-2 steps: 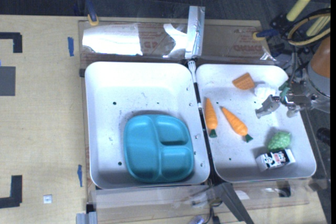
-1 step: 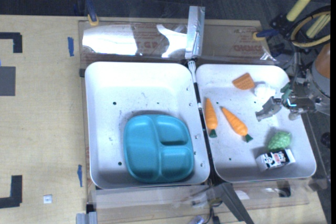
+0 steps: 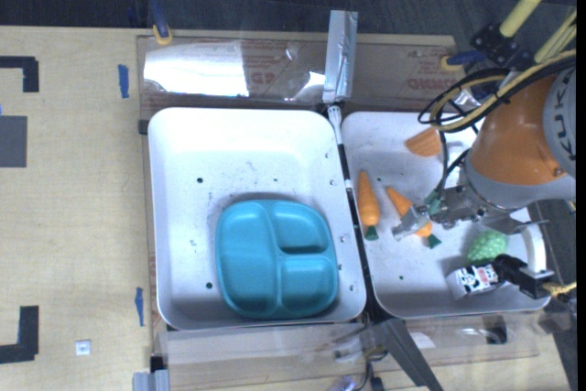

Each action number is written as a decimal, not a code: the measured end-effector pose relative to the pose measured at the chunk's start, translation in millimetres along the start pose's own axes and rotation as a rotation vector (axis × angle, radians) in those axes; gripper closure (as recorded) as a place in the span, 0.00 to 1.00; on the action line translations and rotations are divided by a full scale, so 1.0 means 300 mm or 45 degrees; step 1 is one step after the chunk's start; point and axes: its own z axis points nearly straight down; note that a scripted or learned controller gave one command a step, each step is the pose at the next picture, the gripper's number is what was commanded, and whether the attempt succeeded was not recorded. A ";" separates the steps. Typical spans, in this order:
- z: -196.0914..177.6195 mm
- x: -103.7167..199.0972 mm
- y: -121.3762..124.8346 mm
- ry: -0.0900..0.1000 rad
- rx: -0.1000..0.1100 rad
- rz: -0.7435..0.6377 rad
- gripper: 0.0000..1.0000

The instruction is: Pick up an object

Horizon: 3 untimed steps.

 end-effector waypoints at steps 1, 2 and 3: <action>0.121 -0.050 0.113 -0.003 -0.013 0.175 0.00; 0.082 -0.052 0.119 -0.006 -0.021 0.176 1.00; -0.314 -0.008 0.307 -0.004 -0.018 0.291 1.00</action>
